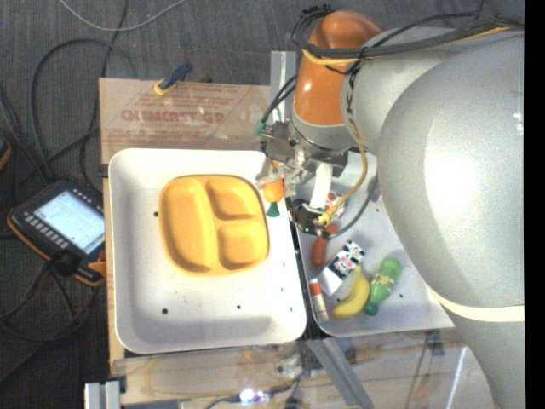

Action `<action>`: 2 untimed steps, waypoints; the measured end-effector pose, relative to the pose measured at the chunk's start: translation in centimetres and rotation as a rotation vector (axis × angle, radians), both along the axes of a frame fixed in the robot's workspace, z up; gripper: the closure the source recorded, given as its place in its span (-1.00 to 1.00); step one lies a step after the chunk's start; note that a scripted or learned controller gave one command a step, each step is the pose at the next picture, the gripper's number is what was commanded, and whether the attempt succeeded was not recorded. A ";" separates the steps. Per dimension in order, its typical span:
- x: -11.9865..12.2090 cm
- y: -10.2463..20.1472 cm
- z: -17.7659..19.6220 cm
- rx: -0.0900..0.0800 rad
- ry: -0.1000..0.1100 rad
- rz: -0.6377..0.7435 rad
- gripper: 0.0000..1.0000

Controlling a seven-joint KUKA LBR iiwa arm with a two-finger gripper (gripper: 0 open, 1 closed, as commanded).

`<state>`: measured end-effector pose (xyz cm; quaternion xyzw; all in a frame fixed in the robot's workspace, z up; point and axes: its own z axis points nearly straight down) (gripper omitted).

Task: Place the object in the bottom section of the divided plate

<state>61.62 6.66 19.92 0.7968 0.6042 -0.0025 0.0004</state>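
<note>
While one small orange carrot-shaped toy point(272, 192) sits pinched between the fingers point(274, 186), one yellow three-section plate point(215, 223) lies just left.

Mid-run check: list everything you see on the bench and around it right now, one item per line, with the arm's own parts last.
Divided plate: 1, yellow, in the left bin, three sections.
Left bin: 1, white, holds the plate.
Right bin: 1, white, partly under the arm.
Carrot toy: 1, orange with green tip, at the gripper, over the left bin's right rim; grasp unclear.
Banana: 1, yellow, right bin, near edge.
Green bottle: 1, right bin, beside the banana.
Black-and-white patterned item: 1, right bin, above the banana.
Cardboard sheet: 1, brown, behind the left bin.
Handheld pendant: 1, orange-edged with lit screen, left of the bench.
Arm: 1, grey with orange band.
Gripper: 1, between the bins.
</note>
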 end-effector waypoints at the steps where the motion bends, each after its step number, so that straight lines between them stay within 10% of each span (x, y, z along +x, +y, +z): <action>1: -2.5 4.7 -0.5 0.001 0.001 0.132 1.00; 2: -1.4 13.0 -3.0 0.001 0.002 0.150 1.00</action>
